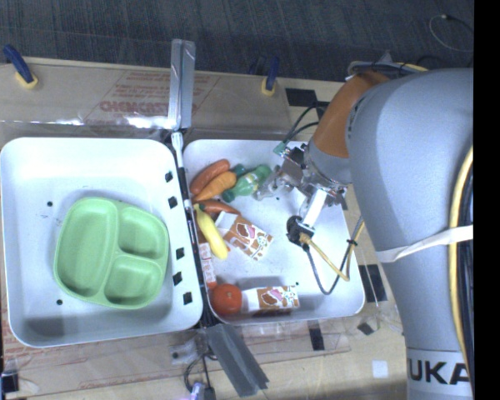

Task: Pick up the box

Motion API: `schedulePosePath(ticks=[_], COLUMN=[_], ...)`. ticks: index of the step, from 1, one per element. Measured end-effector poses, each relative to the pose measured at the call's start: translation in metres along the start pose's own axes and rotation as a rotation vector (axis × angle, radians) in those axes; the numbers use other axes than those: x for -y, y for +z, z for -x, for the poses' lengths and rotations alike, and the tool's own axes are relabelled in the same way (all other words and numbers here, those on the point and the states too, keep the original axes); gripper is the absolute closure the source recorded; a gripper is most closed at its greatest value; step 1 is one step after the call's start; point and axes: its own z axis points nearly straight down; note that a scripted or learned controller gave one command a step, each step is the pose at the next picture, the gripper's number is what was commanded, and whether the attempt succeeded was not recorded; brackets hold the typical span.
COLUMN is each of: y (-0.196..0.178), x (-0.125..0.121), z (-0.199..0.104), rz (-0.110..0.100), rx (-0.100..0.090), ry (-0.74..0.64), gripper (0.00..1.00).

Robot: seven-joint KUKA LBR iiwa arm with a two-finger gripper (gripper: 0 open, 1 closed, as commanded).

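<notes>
Two cartons lie in the right bin [337, 302]; I take the box [250, 237] left of my gripper [277, 182], angled diagonally. Jaws' state: cannot tell.

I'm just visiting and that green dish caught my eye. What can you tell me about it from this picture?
The green tray is a pale green plate with rounded corners, plastic by its look, divided by raised ridges into three compartments: one long section on its left and two smaller ones on its right. It lies flat, slightly turned, on the floor of the left white bin, right side up. All three sections hold nothing. It touches nothing but the bin floor.
</notes>
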Motion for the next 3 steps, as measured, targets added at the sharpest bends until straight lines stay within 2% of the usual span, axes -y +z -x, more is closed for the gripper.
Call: schedulePosePath(ticks=[1, 2, 3], y=[-0.01, 0.0, -0.099], x=[0.001, 0.095, 0.172], z=[-0.002, -0.035, -0.122], rz=[-0.003, 0.001, 0.004], rx=[0.0, -0.001, -0.001], ry=[-0.01, -0.138, -0.418], gripper=[1.0, 1.0, 1.0])
